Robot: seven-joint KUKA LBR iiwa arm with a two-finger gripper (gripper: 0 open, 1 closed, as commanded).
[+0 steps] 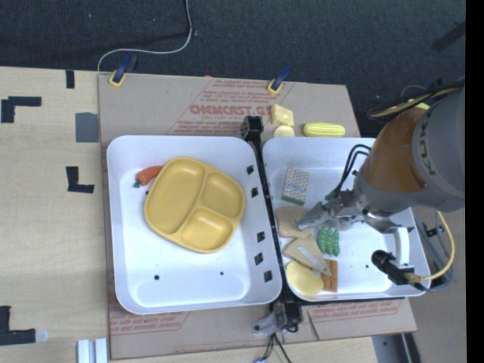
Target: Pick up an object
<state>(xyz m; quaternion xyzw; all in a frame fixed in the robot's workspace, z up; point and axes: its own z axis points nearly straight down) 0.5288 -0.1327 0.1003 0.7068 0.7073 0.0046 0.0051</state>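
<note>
My gripper [316, 216] hangs low in the right bin [344, 151], near its middle. It sits just above a green leafy toy [328, 242] and beside a tan flat piece [288, 219]. A small checkered packet [296, 185] lies further back. Near the front lie a pale yellow disc [304, 280], a brown strip [330, 277] and a cream slice [310, 257]. I see nothing held by the gripper. In the left bin [128, 278] rest a yellow divided plate [195, 203] and an orange carrot [148, 175].
Behind the right bin, on the cardboard, lie a yellow corn cob [324, 130] and two pale yellow pieces [282, 119]. A black divider [261, 203] runs between the bins. The arm's grey and orange body [412, 165] covers the right bin's right side.
</note>
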